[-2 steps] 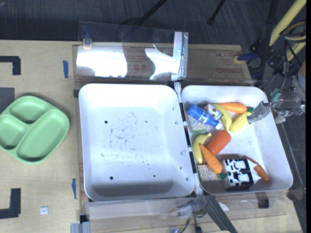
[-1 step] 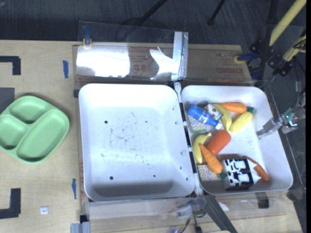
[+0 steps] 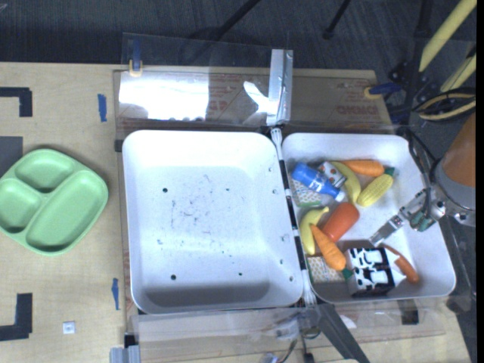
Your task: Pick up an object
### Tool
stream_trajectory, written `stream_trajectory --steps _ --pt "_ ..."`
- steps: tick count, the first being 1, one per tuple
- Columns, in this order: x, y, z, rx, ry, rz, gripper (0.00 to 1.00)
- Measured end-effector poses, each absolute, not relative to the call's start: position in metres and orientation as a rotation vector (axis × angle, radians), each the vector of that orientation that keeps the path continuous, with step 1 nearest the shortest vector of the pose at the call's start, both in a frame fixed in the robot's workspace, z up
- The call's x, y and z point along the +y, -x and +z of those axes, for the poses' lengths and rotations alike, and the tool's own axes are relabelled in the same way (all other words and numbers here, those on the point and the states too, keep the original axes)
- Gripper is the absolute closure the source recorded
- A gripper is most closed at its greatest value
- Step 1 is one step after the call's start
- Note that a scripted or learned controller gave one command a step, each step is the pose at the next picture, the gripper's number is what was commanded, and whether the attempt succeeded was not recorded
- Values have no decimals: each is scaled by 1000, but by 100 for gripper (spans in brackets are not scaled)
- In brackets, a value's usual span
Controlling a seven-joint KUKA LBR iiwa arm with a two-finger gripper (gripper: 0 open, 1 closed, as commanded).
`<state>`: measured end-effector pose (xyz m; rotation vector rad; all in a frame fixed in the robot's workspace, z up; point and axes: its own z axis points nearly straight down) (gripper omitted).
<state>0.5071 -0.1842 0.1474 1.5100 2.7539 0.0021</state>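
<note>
Whether the metal two-finger gripper (image 3: 396, 228) is open I cannot tell; descending beside the black-and-white block (image 3: 370, 269), it could skid off the crowded orange plastic carrots (image 3: 328, 249); grasping nothing.

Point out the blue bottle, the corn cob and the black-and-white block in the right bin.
blue bottle (image 3: 314, 180): camera view, middle of its blue body.
corn cob (image 3: 375, 189): camera view, middle of its yellow kernels.
black-and-white block (image 3: 372, 269): camera view, centre of its patterned top face.
</note>
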Motion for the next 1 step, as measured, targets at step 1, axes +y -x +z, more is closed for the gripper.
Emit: stream_trajectory --steps 1 --pt "-184 -507 147 2754 -1510 2 0"
